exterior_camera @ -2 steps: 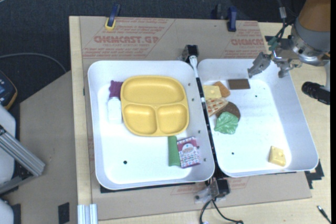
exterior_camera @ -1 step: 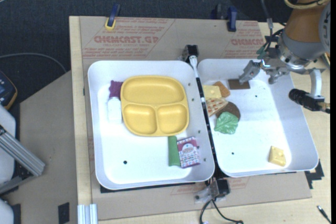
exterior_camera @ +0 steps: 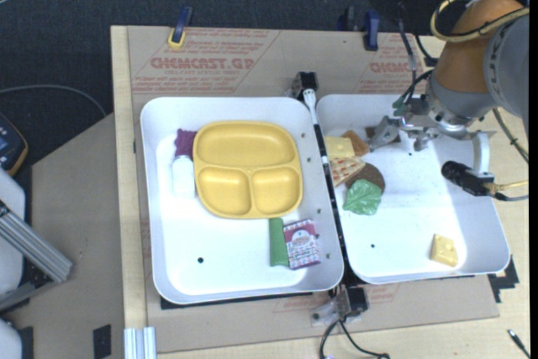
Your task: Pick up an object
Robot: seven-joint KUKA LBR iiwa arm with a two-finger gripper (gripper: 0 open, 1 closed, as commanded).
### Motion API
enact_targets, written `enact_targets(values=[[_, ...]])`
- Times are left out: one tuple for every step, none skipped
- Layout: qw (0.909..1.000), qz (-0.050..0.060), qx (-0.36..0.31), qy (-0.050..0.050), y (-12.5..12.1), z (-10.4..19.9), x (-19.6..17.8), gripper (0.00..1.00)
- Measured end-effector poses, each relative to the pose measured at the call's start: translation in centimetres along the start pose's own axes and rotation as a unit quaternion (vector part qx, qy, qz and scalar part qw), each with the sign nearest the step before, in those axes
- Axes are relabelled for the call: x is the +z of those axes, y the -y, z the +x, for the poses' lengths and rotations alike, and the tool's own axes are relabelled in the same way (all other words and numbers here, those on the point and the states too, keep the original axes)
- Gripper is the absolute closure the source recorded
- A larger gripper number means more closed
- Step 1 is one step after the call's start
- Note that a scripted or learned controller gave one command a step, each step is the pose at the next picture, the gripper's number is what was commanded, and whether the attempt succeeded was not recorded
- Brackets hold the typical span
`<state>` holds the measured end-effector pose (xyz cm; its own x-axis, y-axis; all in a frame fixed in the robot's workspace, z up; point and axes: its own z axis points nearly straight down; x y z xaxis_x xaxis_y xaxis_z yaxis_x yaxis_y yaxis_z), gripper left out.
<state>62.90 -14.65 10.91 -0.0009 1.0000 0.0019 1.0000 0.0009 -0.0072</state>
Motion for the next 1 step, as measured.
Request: enact_targets(values=[[1.0, -0.005, 0.0, 0.001, -0.29, -0.02, 1.96, 0.0]])
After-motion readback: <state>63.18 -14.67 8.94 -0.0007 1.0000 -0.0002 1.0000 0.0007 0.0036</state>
